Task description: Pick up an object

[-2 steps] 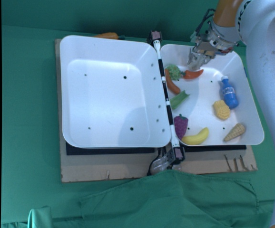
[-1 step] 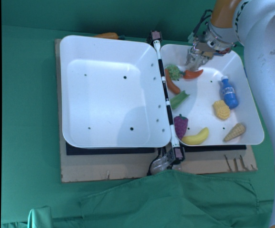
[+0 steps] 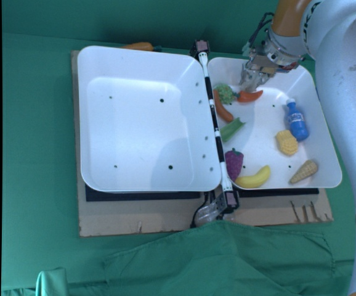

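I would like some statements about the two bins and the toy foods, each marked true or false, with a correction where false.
1. The banana lies in the right bin. True.
2. The blue bottle lies in the left bin. False: it lies in the right bin.
3. The gripper is above the right bin's far end, close to the red pepper. True.
4. The ice cream cone touches the banana. False: they lie apart.
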Controlling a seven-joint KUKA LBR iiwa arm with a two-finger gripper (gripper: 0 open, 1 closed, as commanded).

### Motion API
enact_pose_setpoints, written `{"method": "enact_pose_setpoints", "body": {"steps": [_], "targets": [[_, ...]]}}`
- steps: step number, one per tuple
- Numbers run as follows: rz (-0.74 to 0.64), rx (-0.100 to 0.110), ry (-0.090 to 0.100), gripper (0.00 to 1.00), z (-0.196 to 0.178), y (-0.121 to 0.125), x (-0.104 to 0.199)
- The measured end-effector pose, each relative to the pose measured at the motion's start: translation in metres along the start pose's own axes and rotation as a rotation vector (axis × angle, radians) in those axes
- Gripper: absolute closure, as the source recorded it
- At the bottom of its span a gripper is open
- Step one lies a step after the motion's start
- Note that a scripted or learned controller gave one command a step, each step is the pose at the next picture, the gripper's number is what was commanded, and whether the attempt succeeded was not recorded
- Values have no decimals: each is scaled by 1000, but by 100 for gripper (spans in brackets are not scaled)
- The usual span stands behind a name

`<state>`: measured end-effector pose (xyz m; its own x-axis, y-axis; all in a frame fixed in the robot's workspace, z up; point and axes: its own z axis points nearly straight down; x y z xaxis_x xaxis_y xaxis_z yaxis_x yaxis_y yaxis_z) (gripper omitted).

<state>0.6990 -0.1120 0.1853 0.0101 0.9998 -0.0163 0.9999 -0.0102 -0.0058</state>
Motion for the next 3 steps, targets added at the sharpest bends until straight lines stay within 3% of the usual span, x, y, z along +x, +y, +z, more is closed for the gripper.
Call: {"method": "enact_pose_setpoints", "body": {"steps": [1,2,3], "targets": [[-3,1,2,0,2,0,2],[-8,2,23,100,-12,2,11],[-6,-24,12,100,-1,-28,14]]}}
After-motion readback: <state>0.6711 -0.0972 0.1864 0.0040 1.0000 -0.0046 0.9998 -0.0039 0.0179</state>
